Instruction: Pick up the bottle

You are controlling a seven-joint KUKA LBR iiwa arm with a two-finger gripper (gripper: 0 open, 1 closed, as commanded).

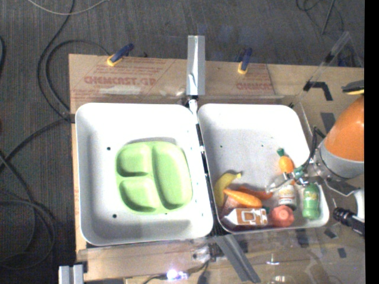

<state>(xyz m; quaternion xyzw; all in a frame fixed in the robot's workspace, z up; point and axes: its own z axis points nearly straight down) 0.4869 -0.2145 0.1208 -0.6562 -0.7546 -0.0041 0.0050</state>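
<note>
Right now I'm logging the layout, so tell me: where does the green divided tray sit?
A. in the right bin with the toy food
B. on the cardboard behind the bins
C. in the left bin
C: the green divided tray lies flat in the left bin, apart from the toy food heaped in the right bin.

Two bins, left and right, of smooth, glossy white plastic. Left bin holds a matt green plastic tray. Table of rough brown board, printed red. Bottle of shiny translucent green plastic. Far centre, a dull metal bracket. Floor of coarse grey carpet.
</note>
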